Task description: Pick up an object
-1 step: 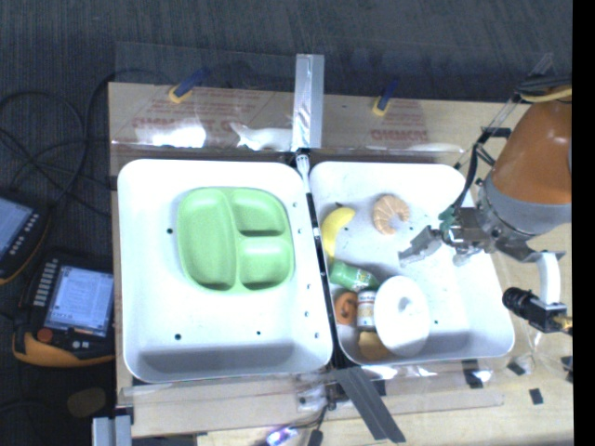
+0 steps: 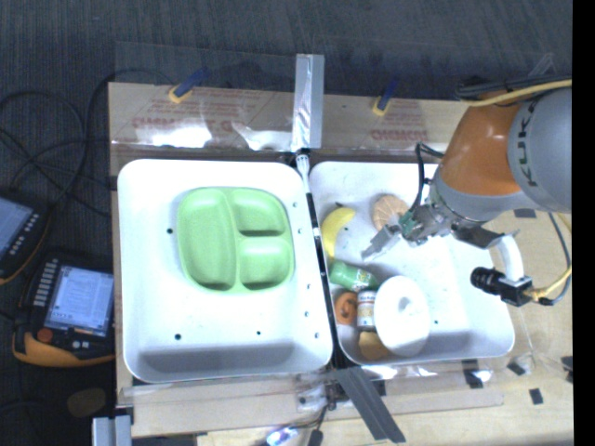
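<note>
we lower our hand [image 2: 386, 240], fingers apart and gripping nothing, squarely over the yellow fruit [image 2: 337, 228] before closing.

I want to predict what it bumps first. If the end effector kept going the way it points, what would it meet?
Probably the yellow object, just past the end effector toward the bin divider; height above it is unclear.

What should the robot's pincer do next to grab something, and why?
Probably dip a little lower and toward the yellow object. The pincer hangs in the right bin with nothing between its fingers, and the yellow object lies just to its left in the view, with bare bin floor between them.
</note>
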Controlling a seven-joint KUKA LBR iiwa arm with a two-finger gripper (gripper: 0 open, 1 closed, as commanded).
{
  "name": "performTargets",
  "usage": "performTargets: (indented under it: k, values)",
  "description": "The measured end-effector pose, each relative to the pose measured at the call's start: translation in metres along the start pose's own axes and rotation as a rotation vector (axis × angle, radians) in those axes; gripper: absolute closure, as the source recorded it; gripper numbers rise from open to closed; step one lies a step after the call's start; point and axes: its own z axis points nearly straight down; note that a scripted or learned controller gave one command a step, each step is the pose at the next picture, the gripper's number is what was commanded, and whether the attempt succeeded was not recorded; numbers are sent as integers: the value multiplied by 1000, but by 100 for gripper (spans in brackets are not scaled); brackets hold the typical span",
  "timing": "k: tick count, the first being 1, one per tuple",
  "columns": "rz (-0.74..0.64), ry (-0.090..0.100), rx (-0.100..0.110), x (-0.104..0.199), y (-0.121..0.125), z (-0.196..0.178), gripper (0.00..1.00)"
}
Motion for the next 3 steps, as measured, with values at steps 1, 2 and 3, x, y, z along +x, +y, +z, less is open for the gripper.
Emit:
performTargets:
  k: [1, 2, 3]
  values:
    - [-121, -17, -20, -37, 97, 45, 0]
    - [-205, 0, 6, -74, 88, 59, 0]
    - [-206, -5, 1, -74, 90, 49, 100]
